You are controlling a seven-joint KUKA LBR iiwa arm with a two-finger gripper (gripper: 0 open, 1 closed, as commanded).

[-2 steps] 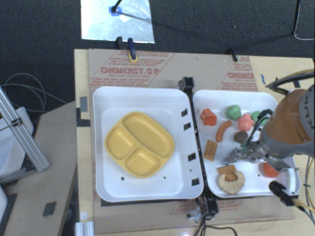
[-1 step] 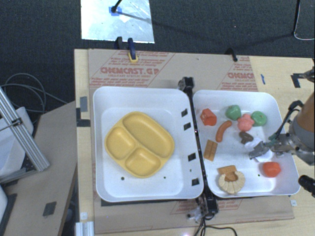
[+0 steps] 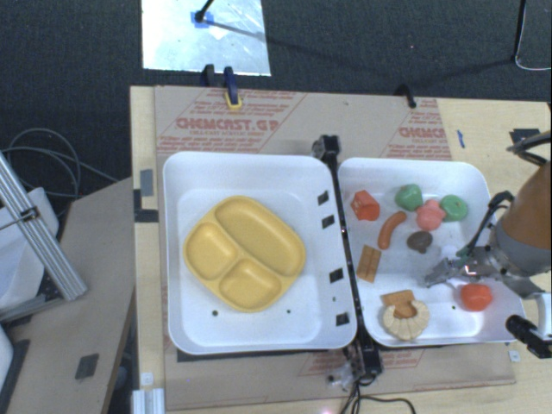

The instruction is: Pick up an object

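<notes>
A red-orange round toy (image 3: 475,297) lies near the right edge of the right bin (image 3: 470,174), just below and to the right of the robot's hand (image 3: 442,273). The hand reaches in from the right, its dark fingers pointing left over bare white bin floor, parted a little, with nothing between them. Above the hand sits a small dark brown lump (image 3: 419,241), and above that a pink piece (image 3: 429,216) between two green round pieces (image 3: 409,197) (image 3: 454,206). To the left lie an orange sausage shape (image 3: 391,228), a red block (image 3: 366,205) and a tan wafer-like bar (image 3: 369,263). At the bin's lower left rests a pale round pastry-like toy (image 3: 405,318) touching a small orange-brown slab (image 3: 398,298). The grey arm (image 3: 524,240) crosses the bin's right rim. The left bin (image 3: 190,179) holds a yellow divided plate (image 3: 245,253) with three compartments. Both bins sit side by side on a worktop (image 3: 285,115) covered with brown printed sheeting. Beyond it lie dark carpet, a shiny square panel (image 3: 205,22) and loose cables (image 3: 34,149).
</notes>
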